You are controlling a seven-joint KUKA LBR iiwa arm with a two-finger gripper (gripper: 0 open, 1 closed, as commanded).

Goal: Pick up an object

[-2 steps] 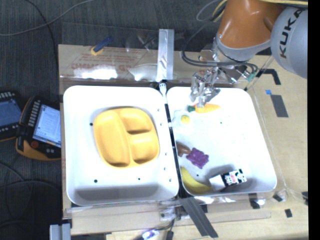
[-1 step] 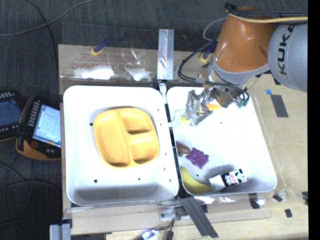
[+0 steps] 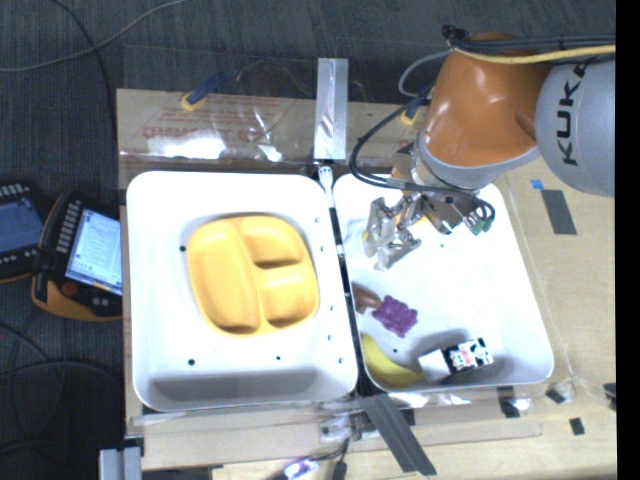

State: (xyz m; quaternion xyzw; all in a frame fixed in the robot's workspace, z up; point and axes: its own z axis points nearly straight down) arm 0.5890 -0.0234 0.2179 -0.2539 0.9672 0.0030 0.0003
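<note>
We see the big arm (image 3: 500,98) over the right bin (image 3: 525,298). The left bin (image 3: 150,368) has a yellow tray (image 3: 250,273). Our gripper (image 3: 388,240) hangs above the bin floor, jaws apart, holding nothing. We think we are reaching down. The banana (image 3: 385,365), black box (image 3: 458,358) and purple grapes (image 3: 395,315) lie near the front. Next we should move over one and close.

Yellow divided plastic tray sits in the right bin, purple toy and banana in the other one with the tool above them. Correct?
Not quite. The camera view shows the yellow divided plastic tray in the left white bin, not the right. The rest holds: the purple toy and the yellow banana lie in the right white bin, with the tool above them.
</note>
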